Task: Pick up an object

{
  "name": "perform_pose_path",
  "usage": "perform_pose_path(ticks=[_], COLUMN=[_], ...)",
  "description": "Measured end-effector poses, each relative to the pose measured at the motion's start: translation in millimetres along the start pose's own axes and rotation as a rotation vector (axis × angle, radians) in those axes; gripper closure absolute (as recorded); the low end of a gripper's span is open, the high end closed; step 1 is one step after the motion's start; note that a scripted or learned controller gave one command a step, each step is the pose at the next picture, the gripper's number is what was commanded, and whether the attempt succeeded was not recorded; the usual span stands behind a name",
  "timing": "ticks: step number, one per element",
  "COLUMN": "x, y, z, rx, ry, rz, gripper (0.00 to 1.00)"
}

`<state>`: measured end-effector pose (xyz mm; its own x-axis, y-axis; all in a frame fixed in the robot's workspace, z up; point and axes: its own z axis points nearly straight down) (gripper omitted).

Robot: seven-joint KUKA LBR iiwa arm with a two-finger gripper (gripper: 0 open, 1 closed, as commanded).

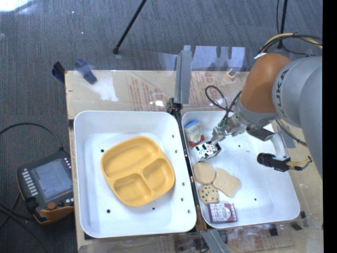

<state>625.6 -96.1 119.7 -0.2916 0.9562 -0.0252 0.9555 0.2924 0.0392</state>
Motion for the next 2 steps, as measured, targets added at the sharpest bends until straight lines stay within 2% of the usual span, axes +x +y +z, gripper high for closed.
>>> perform_pose_path(ticks=[1, 2], x=[-50.1, -71.5], y=[-36.8, -85.2], z=[-21.0, -4.2], rx=[0.036, 0.038], ry=[0.027, 0.029], rz=[-0.125, -0.152], gripper=[1.00, 1.00])
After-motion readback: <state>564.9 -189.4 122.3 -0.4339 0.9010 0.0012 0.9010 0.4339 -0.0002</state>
